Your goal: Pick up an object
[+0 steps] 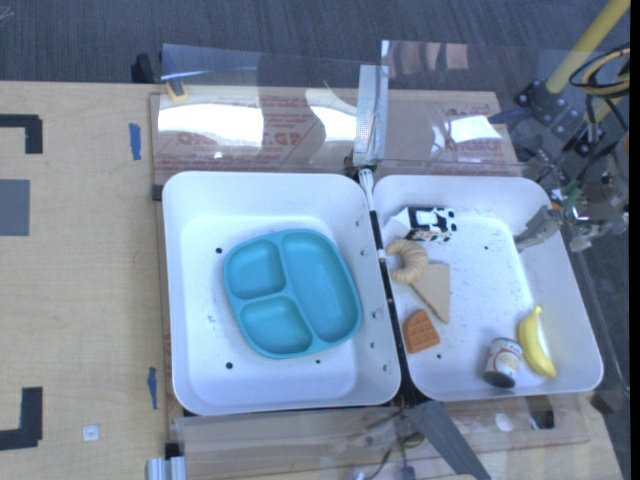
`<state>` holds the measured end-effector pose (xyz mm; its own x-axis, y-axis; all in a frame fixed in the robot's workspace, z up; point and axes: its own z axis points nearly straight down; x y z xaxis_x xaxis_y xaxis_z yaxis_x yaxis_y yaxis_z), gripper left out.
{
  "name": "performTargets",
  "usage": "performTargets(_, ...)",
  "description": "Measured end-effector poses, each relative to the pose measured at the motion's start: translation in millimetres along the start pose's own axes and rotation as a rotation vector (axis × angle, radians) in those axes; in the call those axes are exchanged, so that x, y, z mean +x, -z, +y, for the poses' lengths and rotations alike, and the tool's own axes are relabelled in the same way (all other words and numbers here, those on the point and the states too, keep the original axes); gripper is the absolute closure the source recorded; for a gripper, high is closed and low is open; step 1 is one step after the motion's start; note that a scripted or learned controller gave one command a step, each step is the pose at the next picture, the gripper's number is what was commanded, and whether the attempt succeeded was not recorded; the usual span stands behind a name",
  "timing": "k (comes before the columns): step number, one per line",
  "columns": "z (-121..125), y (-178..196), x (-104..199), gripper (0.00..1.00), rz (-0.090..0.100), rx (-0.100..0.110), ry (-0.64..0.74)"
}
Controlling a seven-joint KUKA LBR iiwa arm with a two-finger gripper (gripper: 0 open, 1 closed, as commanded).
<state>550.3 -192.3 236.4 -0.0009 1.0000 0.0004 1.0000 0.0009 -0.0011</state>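
The right bin (560, 368) holds several small objects. A black-and-white toy (432, 222) lies near its back, with a tan croissant (408, 259) just in front of it. Below those rest a beige wedge (435, 289) and an orange cracker (421, 331). A small can (503, 361) and a yellow banana (537, 341) sit in the front right corner. My gripper (545, 223) hovers over the bin's right back edge, apart from all the objects, with nothing seen in it.
The left bin (190, 228) carries a blue divided plate (291, 292). Clear plastic walls (370, 118) rise behind both bins. Cables and arm hardware (580, 138) crowd the right back side. A wooden bench top (80, 268) extends to the left.
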Motion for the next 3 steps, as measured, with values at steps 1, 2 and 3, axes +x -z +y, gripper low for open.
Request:
performTargets(1, 5, -136, 2, 0.0, 0.001, 0.011, -0.568)
performTargets(2, 39, -150, 63, 0.0, 0.002, -0.003, -0.935)
performTargets(3, 40, -138, 63, 1.0, 0.001, -0.005, -0.933)
